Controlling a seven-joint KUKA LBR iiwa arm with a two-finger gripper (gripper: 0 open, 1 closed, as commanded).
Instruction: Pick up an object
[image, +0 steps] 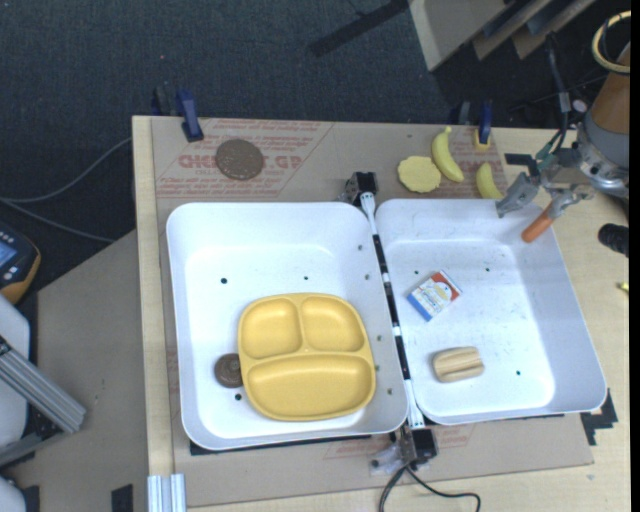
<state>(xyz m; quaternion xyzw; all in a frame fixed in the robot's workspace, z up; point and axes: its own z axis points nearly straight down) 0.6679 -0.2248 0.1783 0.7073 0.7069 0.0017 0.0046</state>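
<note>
1. On the bare bench above the left bin (190, 300) lies a round brown cookie (239, 158), flat on the cardboard
2. Inside the left bin sits a yellow plate (305, 355) with three sections. Its long side runs left to right. A small brown round thing (228, 371) touches the plate's left edge
3. The right bin (560, 330) holds a little white, blue and orange card (433, 296). It is tilted, with its long side going up toward the right
4. Below the card, well apart from it, lies a tan block like a bread roll (458, 364). Its long side runs left to right
5. Above the right bin, on the bench, are a yellow round piece (420, 174) and two bananas (448, 157), one on each side of a blue clamp (485, 124)
6. The claw (541, 196) hangs over the top right corner of the right bin. Its two fingers are spread apart. An orange stick (537, 228) pokes out just below it, pointing down and left, but I cannot tell if the claw grips it
</note>
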